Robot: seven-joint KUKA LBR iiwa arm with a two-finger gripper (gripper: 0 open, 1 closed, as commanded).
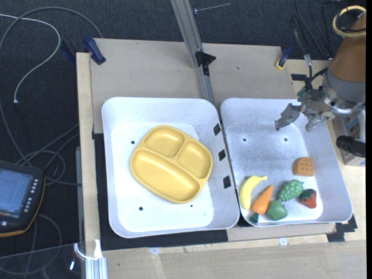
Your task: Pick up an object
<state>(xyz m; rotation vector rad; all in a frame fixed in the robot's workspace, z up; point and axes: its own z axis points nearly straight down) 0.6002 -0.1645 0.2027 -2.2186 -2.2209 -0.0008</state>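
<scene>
Camera view: grey two-finger pincer (296,118) at two o'clock over shallow white right bin (256,150), fingers spread, gripping nothing. Toy food clustered at five o'clock: tan waffle (303,167), yellow banana (251,189), orange carrot (263,199), green grapes (290,189), red strawberry (308,197). Likely trouble: tight crowding, closing on two neighbours or nudging one away.

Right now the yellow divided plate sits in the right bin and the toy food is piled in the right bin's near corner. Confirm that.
Not quite. The camera view shows the yellow divided plate in the left bin, not the right one. The rest holds: the banana, carrot, grapes and strawberry are piled in the near corner of the right bin.
</scene>
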